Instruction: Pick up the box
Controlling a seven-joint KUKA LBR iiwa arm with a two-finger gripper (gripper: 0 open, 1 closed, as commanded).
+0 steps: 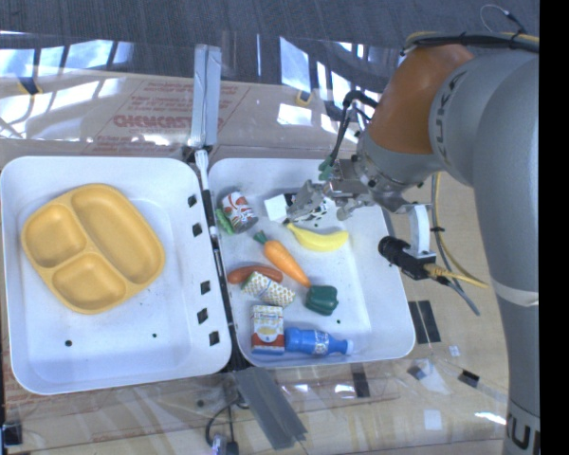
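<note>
- The small orange-and-white printed carton box was seen standing at the near edge of the right white shallow bin, touching the blue plastic bottle.
- The grey two-finger gripper was positioned well apart, over the yellow plastic banana; whether it was clenched could not be told.

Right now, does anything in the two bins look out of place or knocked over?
Nothing looks spilled or broken. The toy food in the right bin lies loosely jumbled: the blue bottle is on its side beside the small box. The yellow divided plate sits flat, at a slant, in the left bin.
</note>
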